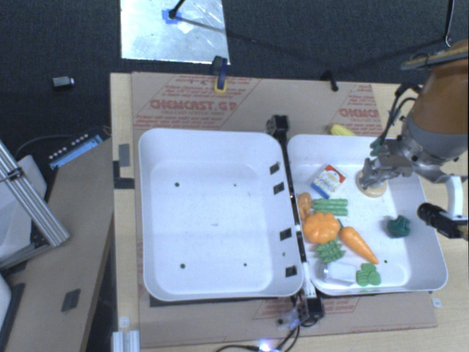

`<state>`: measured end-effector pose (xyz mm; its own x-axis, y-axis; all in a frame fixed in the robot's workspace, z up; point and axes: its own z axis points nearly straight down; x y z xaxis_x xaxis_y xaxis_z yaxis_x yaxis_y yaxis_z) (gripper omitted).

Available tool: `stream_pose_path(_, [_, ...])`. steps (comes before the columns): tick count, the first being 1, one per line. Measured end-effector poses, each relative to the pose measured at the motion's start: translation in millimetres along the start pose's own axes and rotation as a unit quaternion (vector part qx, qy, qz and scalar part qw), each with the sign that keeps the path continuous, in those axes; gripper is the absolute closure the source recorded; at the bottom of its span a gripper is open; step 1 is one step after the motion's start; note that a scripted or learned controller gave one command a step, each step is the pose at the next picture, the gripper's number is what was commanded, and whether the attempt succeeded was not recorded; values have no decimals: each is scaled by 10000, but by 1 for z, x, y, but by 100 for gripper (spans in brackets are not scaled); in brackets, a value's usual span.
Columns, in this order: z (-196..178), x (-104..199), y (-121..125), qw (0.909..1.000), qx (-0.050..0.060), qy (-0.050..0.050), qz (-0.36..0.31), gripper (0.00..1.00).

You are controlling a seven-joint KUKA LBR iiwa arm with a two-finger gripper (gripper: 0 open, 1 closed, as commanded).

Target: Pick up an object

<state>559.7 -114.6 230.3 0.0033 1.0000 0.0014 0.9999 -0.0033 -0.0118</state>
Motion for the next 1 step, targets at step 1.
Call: stream_pose_path(1, [-94, 77, 37, 9999, -124, -1, -80, 100])
